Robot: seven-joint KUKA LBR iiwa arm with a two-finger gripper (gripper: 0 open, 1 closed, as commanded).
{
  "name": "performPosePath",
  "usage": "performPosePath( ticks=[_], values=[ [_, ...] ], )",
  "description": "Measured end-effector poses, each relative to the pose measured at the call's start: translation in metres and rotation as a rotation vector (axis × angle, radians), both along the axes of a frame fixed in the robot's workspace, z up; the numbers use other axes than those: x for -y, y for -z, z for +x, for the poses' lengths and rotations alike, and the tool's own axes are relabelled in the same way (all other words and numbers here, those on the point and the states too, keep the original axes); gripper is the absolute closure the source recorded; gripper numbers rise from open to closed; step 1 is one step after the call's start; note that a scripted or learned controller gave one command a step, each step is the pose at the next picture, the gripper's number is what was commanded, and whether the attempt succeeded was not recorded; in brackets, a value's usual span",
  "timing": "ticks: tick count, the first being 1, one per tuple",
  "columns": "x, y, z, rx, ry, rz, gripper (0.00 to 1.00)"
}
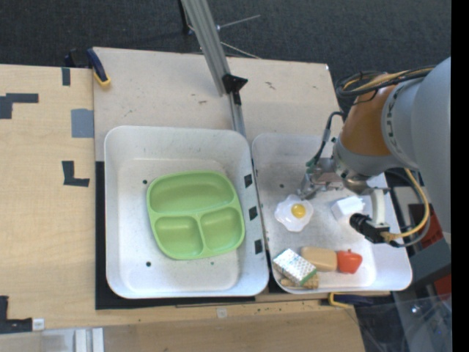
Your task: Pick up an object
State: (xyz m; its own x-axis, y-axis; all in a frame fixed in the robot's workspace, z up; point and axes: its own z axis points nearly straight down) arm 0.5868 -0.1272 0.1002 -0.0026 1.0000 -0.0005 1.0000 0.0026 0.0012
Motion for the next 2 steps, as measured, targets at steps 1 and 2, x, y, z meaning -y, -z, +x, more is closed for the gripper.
performPosePath(
  ticks=[1,2],
  values=[
    [-0.009,-0.047,-0.001,0.002,0.0,0.0,1.0],
    [-0.013,-0.109,-0.003,0.004,0.0,0.0,1.0]
  ],
)
